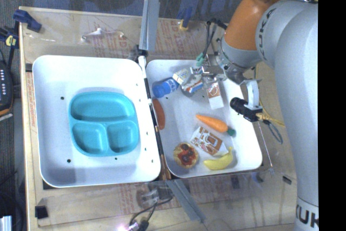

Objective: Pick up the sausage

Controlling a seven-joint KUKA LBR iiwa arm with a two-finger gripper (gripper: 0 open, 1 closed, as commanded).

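Observation:
The sausage (158, 113) is a reddish-brown stick lying lengthwise against the left wall of the right bin (254, 144). My gripper (195, 79) hangs over the far part of that bin, up and to the right of the sausage and apart from it. It is close to a blue can (165, 87) and a small brown and white carton (215, 95). The grey arm with its orange band (246, 21) reaches in from the right and hides the bin's far right corner.
An orange carrot (212, 123), a printed snack packet (207, 141), a small round tart (185, 154) and a banana (220, 161) lie in the near half of the right bin. The left bin (48, 76) holds a blue divided tray (104, 123).

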